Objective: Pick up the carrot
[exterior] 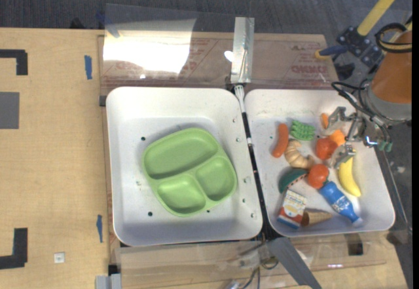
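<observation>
Item: hand (346,139), metal, two-fingered, recorded low in the right bin (386,215) at its far right side. Whether it was open or closed could not be told; nothing was seen gripped.

Item: carrot (281,140), orange, slender, lying free on the bin floor well to the left of the hand, near the divider between the bins. A green ridged toy (302,130) lay between it and the hand.

Items close under the hand: an orange-red toy fruit (325,147) just to its left, a banana (349,175) just below it.

Further items nearer the camera than the hand: a red tomato (317,175), a blue bottle (342,203), a small carton (292,208).

Item: green divided plate (189,171), in the left bin, far left of the hand.

Step judged: approach, grasp not yet made. Next move judged to call for a shift left, clear of the green toy, fingers set across the carrot's narrow width before descent.
</observation>
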Controlling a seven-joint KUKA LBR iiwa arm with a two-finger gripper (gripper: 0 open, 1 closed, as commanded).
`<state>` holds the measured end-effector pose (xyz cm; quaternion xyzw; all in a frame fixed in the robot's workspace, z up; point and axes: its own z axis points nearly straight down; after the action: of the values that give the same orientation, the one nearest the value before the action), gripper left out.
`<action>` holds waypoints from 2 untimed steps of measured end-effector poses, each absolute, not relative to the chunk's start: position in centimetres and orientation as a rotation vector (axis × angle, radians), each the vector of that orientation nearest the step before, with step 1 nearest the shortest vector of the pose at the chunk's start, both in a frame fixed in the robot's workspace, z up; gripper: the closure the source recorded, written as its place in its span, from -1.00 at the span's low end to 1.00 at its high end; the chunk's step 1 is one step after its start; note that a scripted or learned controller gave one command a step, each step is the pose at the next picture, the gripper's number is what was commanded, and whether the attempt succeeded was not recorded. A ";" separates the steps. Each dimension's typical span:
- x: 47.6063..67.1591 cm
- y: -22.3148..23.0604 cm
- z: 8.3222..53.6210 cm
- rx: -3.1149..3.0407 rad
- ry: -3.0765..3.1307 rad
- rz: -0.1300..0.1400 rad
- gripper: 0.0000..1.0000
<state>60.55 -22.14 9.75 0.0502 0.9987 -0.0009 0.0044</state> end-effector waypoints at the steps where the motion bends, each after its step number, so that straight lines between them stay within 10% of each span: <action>1: 60.8 -22.0 10.9 0.153 3.123 -0.005 1.00; 2: 62.6 -13.2 18.1 0.042 3.125 0.002 1.00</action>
<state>62.65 -13.24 18.10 0.0134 0.9999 0.0007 0.0082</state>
